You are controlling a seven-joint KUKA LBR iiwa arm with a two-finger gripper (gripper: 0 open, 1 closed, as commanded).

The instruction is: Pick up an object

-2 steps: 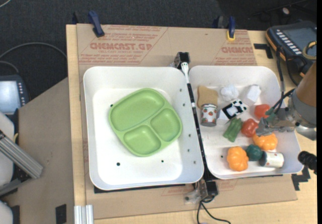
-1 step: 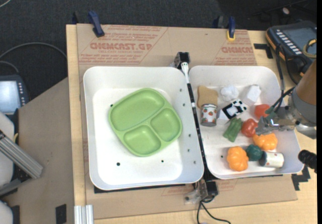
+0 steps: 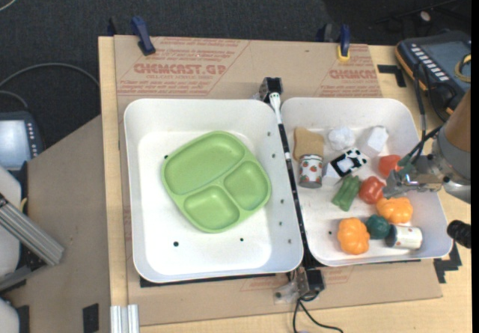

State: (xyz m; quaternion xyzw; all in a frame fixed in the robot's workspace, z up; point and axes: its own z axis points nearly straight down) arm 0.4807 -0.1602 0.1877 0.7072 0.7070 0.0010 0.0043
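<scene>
The right bin (image 3: 318, 245) holds several small objects. A tan block (image 3: 307, 143), a small printed cup (image 3: 310, 171) and a black-and-white piece (image 3: 348, 162) lie at its left and middle. Further right are a green piece (image 3: 346, 193), a red piece (image 3: 372, 189) and a red-orange piece (image 3: 388, 165). Two orange pieces (image 3: 353, 236) (image 3: 395, 209), a dark teal piece (image 3: 379, 228) and a white cylinder (image 3: 409, 236) lie along the front. My gripper (image 3: 403, 179) hangs low over the bin's right side, between the red-orange piece and the nearer orange piece, right of the red piece.
The left bin (image 3: 146, 197) carries a green divided plate (image 3: 215, 180). Two white crumpled items (image 3: 341, 135) (image 3: 376, 138) sit at the back of the right bin. A black clip (image 3: 270, 87) joins the bins at the back. Cables run beside the arm at the right.
</scene>
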